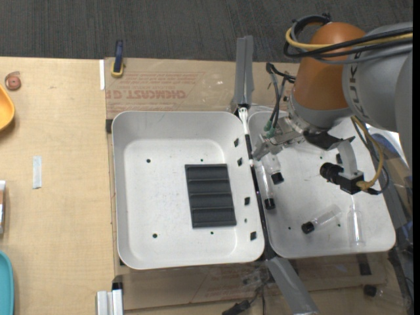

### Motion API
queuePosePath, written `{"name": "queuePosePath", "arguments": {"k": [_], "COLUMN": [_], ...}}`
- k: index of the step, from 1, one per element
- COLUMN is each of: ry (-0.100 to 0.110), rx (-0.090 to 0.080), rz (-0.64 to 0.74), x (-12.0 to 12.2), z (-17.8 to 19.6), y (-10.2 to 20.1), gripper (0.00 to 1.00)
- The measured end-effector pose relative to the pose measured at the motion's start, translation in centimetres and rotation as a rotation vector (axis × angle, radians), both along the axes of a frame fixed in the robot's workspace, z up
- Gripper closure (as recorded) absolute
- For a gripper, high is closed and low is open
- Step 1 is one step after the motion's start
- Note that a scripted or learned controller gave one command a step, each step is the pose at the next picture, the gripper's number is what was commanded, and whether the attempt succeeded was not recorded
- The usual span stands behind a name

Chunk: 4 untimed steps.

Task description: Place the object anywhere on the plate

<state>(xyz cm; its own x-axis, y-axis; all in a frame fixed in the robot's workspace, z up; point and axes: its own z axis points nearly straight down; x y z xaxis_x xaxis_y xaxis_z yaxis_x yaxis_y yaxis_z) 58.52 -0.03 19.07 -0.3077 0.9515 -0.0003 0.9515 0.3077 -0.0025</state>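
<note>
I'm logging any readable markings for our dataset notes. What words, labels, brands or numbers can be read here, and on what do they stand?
Red print on the cardboard sheet behind the left bin: mirrored and faint; the large line looks like "CHEMCAST", not certain; the smaller lines are too blurred.
Dark letters on the arm, at its grey casing: cut off, unreadable.

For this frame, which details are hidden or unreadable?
- Gripper: in the camera view the grey and orange arm covers most of it, so its finger state is unreadable.
- Small clear tube with black cap in the right white bin: too small to identify.
- Orange object and teal object: cut off by the left edge.
</note>
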Motion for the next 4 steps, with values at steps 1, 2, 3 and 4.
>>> {"name": "queuePosePath", "arguments": {"k": [1,2,3,4], "ry": [0.001,-0.001,-0.001,0.0], "rx": [0.0,0.0,0.0,-0.001], "rz": [-0.077,0.102,0.393,0.426], "x": [-4.5,-5.6,-5.3,-4.9], "z": [0.0,1.6,5.6,6.6], "y": [4.6,12.0,17.3,18.8], "gripper": [1.0,1.0,1.0,1.0]}}
